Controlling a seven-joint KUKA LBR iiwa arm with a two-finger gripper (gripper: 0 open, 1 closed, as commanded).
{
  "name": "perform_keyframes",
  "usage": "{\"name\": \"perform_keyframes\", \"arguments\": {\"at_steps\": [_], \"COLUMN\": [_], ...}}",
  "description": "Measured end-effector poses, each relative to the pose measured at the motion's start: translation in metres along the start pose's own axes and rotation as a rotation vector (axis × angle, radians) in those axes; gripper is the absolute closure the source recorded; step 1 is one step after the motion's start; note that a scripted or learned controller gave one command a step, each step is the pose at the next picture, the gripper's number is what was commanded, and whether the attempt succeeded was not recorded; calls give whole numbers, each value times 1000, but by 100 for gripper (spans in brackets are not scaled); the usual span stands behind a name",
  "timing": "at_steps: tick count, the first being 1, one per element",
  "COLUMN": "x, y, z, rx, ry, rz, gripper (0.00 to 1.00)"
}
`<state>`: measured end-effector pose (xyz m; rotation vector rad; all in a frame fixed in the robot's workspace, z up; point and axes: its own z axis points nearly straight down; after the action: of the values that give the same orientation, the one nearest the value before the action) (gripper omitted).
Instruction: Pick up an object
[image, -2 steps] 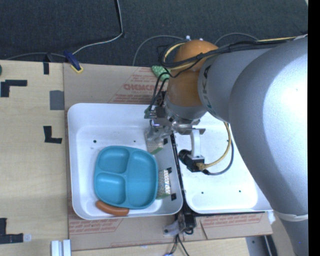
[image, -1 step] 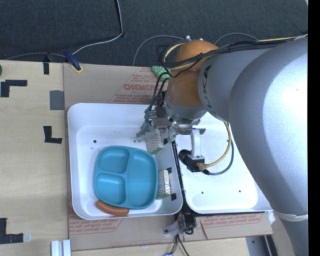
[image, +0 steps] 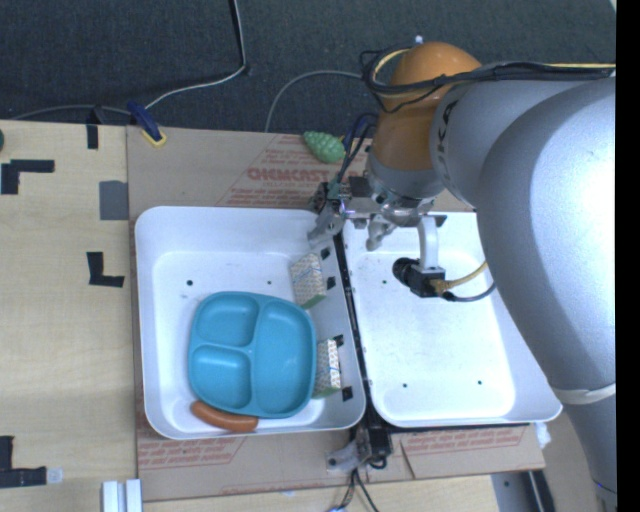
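Blue 3-compartment plastic plate (image: 252, 352) sits in my left white bin (image: 160, 300), while the gripper (image: 375, 225) hovers nearby, state unclear to me.

The blue divided plate (image: 251, 352) looked like smooth, faintly glossy plastic, as did both white bins (image: 160, 300). At twelve o'clock the bench (image: 60, 260) was matt brown cardboard. The arm's shell (image: 560, 200) showed smooth grey satin sheen.

Left bin (image: 160, 300) is pretty crowded: blue divided plate (image: 250, 352) hogs the middle, sausage (image: 225, 417) along its front edge, two sponges (image: 309, 278) against the right wall. Only the back-left corner gives access. Right bin (image: 440, 350) floor is wide open toward its front.
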<state>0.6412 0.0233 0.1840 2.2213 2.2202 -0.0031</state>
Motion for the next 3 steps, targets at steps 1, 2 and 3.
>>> {"name": "perform_keyframes", "arguments": {"at_steps": [1,2,3], "x": [-36,-77,-82], "y": [-79,-78,-69], "z": [0,35,34], "rx": [1,-8,-14], "ry": [1,19,27], "rz": [0,-9,-14], "gripper": [0,0,0]}}
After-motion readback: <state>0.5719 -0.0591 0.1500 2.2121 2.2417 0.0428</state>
